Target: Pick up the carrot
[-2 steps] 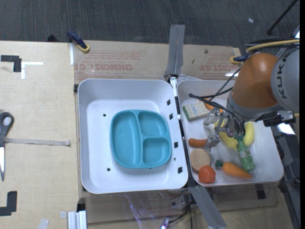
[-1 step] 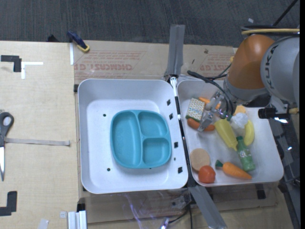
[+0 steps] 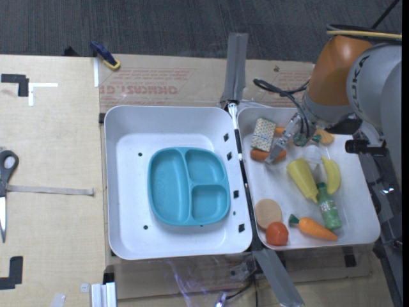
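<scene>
The carrot (image 3: 314, 228) — orange, tapered, with a small green stub at its left end — lies near the front edge of the right bin (image 3: 358, 235), beside a tomato (image 3: 277, 233). The gripper (image 3: 279, 151) hovers near the bin's back; whether its fingers are spread, I cannot tell.

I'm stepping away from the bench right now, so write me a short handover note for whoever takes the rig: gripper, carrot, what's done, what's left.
Gripper: low over the back of the right bin, next to the speckled sponge block; nothing visibly held, finger state unclear.
Carrot: lying at the front of the right bin, beside the green bottle and right of the tomato, well apart from the gripper.
Done: nothing visible; carrot not picked.
Left: move to the front of the bin, grasp the carrot, lift it.
Left bin holds the teal divided plate.
</scene>
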{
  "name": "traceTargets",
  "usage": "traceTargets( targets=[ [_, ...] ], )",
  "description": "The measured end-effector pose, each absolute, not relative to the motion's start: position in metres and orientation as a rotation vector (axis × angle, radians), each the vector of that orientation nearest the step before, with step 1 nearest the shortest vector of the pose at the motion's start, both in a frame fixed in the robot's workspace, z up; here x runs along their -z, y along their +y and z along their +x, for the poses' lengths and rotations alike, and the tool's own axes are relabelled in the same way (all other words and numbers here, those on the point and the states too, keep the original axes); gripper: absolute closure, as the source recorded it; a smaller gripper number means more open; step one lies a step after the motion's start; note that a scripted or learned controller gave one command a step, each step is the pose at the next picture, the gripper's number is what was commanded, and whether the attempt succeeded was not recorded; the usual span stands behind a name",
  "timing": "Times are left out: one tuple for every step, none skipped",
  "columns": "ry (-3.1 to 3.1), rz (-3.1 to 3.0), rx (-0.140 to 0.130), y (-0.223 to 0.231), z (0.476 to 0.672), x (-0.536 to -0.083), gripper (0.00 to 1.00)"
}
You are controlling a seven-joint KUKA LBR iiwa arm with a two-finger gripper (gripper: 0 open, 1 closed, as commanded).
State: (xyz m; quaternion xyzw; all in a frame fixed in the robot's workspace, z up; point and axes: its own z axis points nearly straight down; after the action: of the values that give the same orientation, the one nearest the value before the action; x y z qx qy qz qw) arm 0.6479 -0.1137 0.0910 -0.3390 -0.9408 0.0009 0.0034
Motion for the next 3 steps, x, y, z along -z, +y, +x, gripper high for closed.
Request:
traceTargets(
  targets=[
    [-2.961,-1.062,-0.005,-0.114,0.65,-0.102,1.0],
    [-2.962,-1.062,-0.004,-0.114,0.651,-0.103,0.0],
    [-2.848,-1.329,0.0,-0.124,0.629,-0.092,0.0]
  ],
)
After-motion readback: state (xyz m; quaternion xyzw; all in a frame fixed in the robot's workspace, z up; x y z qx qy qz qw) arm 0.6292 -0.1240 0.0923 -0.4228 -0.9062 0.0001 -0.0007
